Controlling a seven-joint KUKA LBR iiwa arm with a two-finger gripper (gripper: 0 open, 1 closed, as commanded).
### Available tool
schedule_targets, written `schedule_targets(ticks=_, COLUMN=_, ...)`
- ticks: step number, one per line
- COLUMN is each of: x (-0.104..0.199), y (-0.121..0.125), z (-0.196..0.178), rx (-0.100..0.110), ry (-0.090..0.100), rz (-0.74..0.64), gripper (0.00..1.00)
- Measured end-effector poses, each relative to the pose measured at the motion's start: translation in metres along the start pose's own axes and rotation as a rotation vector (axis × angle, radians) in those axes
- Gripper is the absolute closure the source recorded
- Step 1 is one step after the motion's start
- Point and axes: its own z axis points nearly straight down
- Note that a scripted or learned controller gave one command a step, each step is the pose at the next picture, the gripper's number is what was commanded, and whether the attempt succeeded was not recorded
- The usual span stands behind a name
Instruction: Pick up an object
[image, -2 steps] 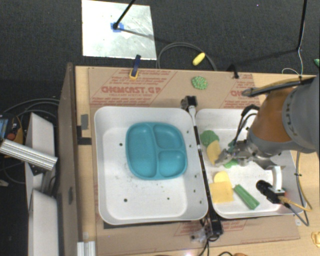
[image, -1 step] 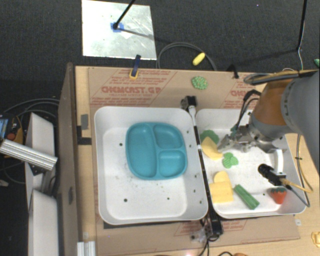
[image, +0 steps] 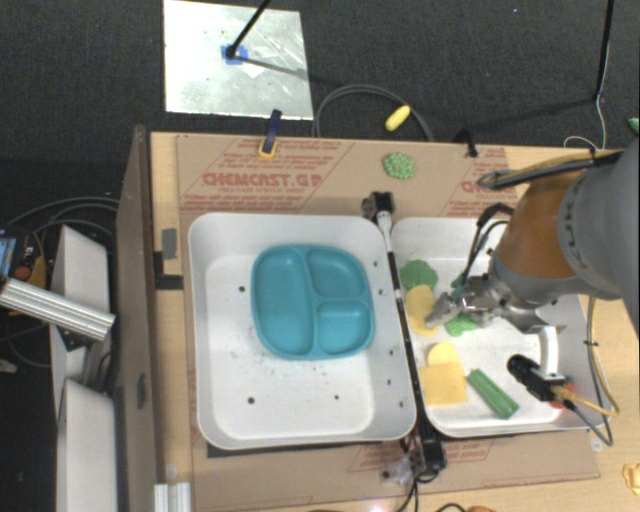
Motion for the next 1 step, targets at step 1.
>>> schedule_targets(ticks=1, x=0.0, y=0.0017, z=-0.0104, rx=-0.003, ry=0.001, rz=-0.001, gripper=1.0)
